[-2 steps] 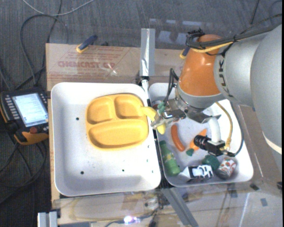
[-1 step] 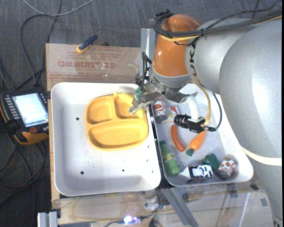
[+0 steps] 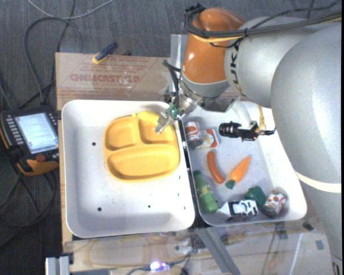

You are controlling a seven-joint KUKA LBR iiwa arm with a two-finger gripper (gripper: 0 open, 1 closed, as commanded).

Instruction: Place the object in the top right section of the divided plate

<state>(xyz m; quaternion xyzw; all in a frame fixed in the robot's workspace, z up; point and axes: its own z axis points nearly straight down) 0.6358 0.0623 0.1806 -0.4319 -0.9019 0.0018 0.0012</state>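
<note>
Divided plate (image 3: 142, 149), yellow and sitting in the left white bin (image 3: 80, 193), is where the arm's gripper (image 3: 167, 118) hovers, right over the plate's top right section (image 3: 160, 132). Something small and pale seems to hang at the tip there, perhaps the object, but it blends into the yellow and I cannot make out what it is or whether it is held. Whether the jaws are released or clenched I cannot tell from this angle. The right white bin (image 3: 286, 171) holds the spare items: a carrot (image 3: 239, 171), an orange sausage-like piece (image 3: 215, 167), a green bottle (image 3: 205, 192), a small can (image 3: 193, 133) and a few toys near its lower edge. As a judgement, the carry to the plate looks done, and what is left is the release into that section and the withdrawal.
</note>
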